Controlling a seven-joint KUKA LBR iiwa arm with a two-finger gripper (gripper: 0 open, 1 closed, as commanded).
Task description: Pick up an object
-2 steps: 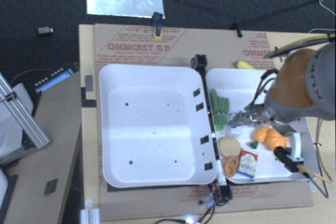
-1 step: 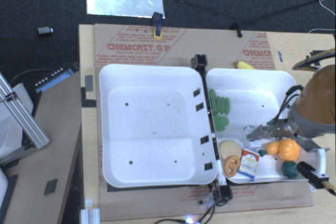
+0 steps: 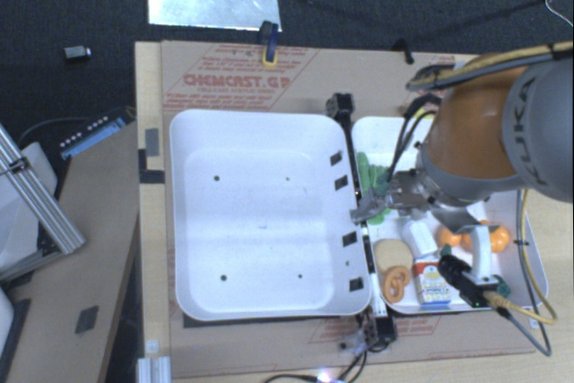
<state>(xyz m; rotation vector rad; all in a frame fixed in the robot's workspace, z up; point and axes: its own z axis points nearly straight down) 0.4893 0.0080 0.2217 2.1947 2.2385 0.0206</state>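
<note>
Over the right bin's (image 3: pixel 377 132) left edge the gripper (image 3: pixel 384 204) hangs low beside a green object (image 3: pixel 369 172); I cannot tell whether its claw is apart or together. Crowded near the bin's front edge lie a pretzel (image 3: pixel 395 282), a carton (image 3: pixel 433 286) and orange pieces (image 3: pixel 450 237). Descending so near the wall risks striking the rim or nudging the green object aside.

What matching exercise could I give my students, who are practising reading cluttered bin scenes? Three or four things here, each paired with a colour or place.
Things:
1. pretzel
2. green object
3. orange object
4. left bin

Descriptions:
A. beside the gripper, at the right bin's left wall
B. brown, near the right bin's front left corner
C. to the left of the divider, white
D. on the bin's right side, below the arm

Pairs: 1-B, 2-A, 3-D, 4-C
</note>
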